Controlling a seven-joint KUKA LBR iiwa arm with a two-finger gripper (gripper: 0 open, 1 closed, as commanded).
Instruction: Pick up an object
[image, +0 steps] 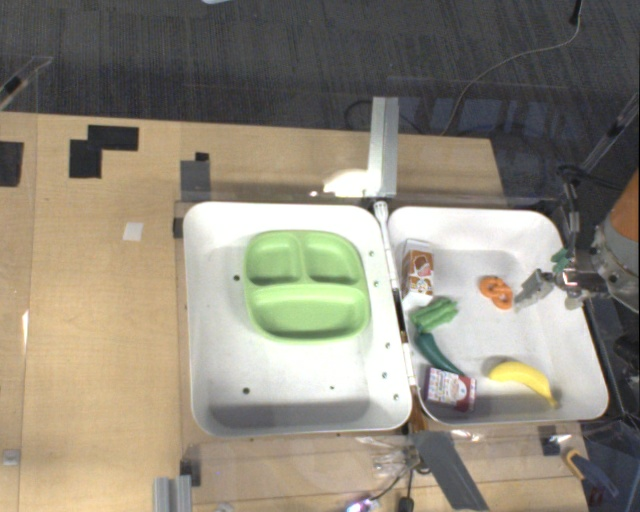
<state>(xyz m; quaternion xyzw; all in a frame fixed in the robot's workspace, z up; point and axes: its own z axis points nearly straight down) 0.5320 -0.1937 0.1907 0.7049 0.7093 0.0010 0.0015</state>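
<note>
Currently nothing is picked: the gripper (535, 285) sits at the right side of the right bin (470, 225), low over the bin floor, with nothing visible between its fingers. Whether the pincer is spread or pressed together I cannot tell; it's small and dark at this angle. Nearest candidate is the orange pretzel-shaped toy (495, 290), just beside the fingertips on their left, lying flat on the white floor, apart from the other items. Rest of the right bin: a yellow banana (522, 379) near the front right corner, a green pepper-like toy (434, 313) against the left wall with a darker green piece (436, 352) trailing toward the front, a small red-and-white packet (418, 270) behind it, and a purple-labelled cup or pouch (448, 388) at the front left. Left bin (215, 330) holds a green divided plate (305, 283), well apart from the arm. Judgement: task is at the approach stage, grasp not yet made, lift not started. Remaining: line the fingers up over one item (the pretzel toy looks most likely given proximity), pinch it, raise it off the bin. The toy is thin and flat, so a grasp from the side could slide it rather than catch it.
</note>
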